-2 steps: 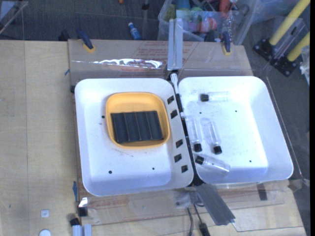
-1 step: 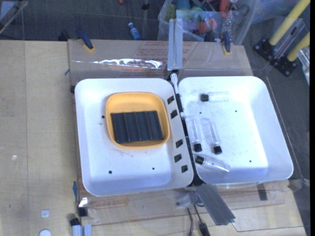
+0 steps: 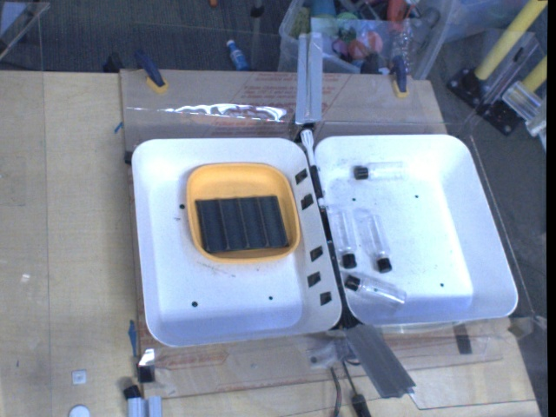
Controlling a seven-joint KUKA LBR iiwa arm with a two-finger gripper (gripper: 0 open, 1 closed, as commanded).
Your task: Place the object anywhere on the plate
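A yellow plate (image 3: 239,179) with rounded corners lies in the left white bin (image 3: 165,268), a little above the bin's middle. A black, ribbed rectangular object (image 3: 241,224) rests flat on the plate and covers most of its lower half. Its near edge reaches the plate's front rim.
In the right white bin (image 3: 460,233) lie several clear tubes with black caps: one near the back (image 3: 375,173), two side by side (image 3: 360,237), and one at the front left (image 3: 375,290). Black clips (image 3: 314,253) line the ridge between the bins. A box of toys (image 3: 373,11) stands behind the bench.
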